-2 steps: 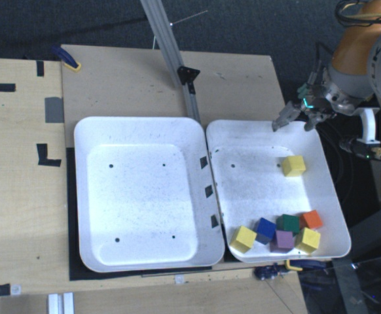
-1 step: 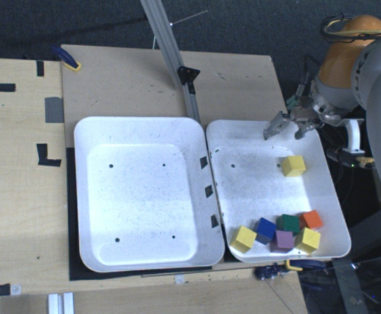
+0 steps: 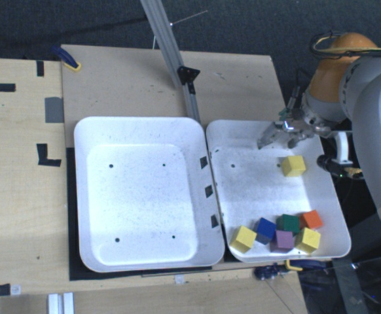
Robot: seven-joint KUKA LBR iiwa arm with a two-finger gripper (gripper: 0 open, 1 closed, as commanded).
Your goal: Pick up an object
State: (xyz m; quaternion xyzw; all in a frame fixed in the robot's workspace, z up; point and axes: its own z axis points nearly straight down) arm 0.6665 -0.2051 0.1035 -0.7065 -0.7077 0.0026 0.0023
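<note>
Over the right-hand bin, far end: grey arm with orange band, carrying the two-finger metal gripper.
Gripper state: fingers splayed apart, nothing between them; tips hang above the bin floor near its far rim.
Nearest candidate: lone yellow cube, lying on the right shallow white bin, just beside and nearer the camera than the fingertips, apart from them.
Cluster, near end of same bin: second yellow cube, blue cube, green cube, purple cube, orange-red cube, third yellow cube; packed close, several touching.
Left shallow white bin: bare speckled floor.
Step in hand, as judged: approach and alignment before a grasp.
Advice: choose the lone cube, since its free sides leave room for both fingers; centre the open fingers over it, square them to two opposite faces, descend straight until the tips bracket its sides, then close.
Risk: a skewed descent may nudge the cube aside or pinch a corner.
</note>
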